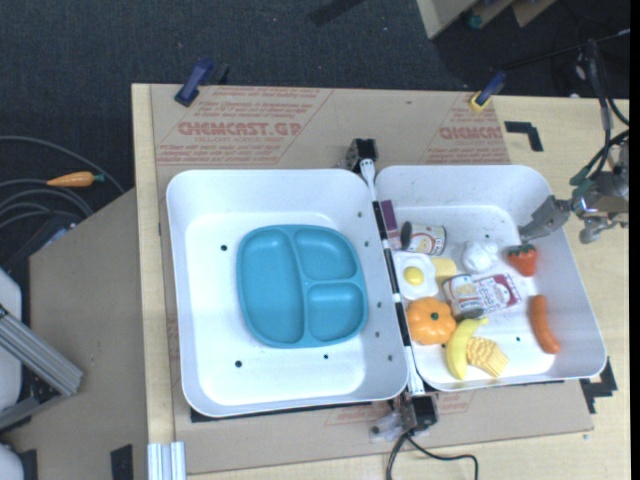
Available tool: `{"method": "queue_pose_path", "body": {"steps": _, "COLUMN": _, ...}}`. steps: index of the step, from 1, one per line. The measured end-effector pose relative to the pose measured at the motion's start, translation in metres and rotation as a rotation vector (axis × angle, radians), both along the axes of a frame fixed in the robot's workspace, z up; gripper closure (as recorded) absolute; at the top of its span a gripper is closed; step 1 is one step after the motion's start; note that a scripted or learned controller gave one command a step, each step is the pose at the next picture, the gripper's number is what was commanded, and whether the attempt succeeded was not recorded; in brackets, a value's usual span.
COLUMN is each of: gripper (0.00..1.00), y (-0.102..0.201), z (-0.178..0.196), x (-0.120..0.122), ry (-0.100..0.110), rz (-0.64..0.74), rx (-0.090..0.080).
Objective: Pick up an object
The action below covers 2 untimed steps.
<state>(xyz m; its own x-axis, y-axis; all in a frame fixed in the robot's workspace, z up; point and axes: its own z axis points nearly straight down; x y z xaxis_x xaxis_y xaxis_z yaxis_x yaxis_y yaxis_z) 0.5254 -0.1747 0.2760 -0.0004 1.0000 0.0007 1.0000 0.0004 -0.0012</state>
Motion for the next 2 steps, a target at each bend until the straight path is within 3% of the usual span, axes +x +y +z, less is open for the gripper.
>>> {"method": "queue_pose_path", "body": {"steps": 1, "gripper": 0.00, "y": 0.035, "z": -0.186, "x": -0.004, "ry": -0.006, "rz": 0.000, "rx": -0.001}}
{"method": "queue_pose_path", "body": {"steps": 2, "gripper": 1.00, "y": 0.032, "z": -0.174, "x": -0.003, "ry": -0.012, "rz": -0.003, "rx": -0.006}}
